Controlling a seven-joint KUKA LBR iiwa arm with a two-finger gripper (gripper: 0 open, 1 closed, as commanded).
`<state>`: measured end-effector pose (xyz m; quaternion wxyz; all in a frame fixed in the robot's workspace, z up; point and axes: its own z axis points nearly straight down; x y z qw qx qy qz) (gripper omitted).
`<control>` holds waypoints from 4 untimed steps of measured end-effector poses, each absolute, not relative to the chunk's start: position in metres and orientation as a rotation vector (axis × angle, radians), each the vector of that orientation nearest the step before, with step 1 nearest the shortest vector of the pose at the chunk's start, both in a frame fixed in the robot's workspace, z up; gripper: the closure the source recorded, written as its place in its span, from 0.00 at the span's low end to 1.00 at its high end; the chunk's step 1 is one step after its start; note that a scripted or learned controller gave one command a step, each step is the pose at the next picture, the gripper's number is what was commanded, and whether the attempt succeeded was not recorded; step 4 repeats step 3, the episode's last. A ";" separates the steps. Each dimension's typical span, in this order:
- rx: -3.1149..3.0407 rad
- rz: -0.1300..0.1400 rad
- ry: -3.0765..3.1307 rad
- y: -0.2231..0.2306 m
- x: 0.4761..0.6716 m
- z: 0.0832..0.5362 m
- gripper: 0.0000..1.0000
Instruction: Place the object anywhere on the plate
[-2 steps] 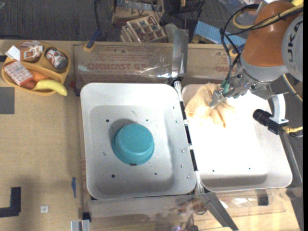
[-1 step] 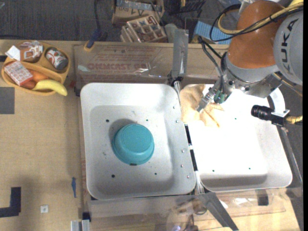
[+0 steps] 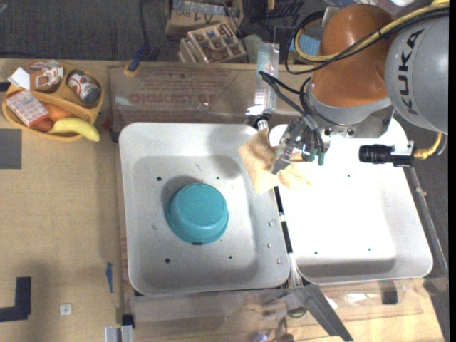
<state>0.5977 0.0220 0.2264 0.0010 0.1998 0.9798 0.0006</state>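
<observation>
- Tan cloth-like object [image 3: 262, 164]: pale beige, crumpled, soft in outline. It sits at the seam between the two bins, draped over the right rim of the left bin near its upper corner, with a loose corner reaching into the right bin. Its upper part touches the gripper's fingertips.
- Gripper [image 3: 283, 161]: two dark fingers angled down and to the left from the wrist, their tips pressed into the object's upper edge. The fingers look closed on a fold of the material, though the pinch itself is partly hidden by the fabric.
- Plate [image 3: 197, 213]: teal, round, looks like a shallow dish turned upside down. It rests near the middle of the left bin's floor, well apart from the object, to the lower left of it.
- Left bin [image 3: 142, 155]: white, shallow, with rounded corners and a few dark specks on the floor. It holds the plate.
- Right bin [image 3: 356, 226]: white, shallow, brightly lit. The gripper hangs over its upper left corner.
- Arm [image 3: 420, 70]: grey housing with lettering and an orange band [image 3: 349, 55] above the wrist, entering from the right. Yellow and black cables run along it.
- Yellow tray [image 3: 50, 105]: on the bench at the far left, well apart from the bins. It carries a banana [image 3: 75, 128], small packets and a can-like item.
- Bench [image 3: 57, 226]: tan surface around the bins.
</observation>
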 end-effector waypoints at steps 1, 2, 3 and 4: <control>0.007 0.003 3.139 0.075 0.593 0.225 1.00; 0.002 0.003 3.140 0.123 0.573 0.226 1.00; 0.002 0.003 3.139 0.123 0.573 0.226 0.00; 0.002 0.003 3.139 0.123 0.573 0.226 0.00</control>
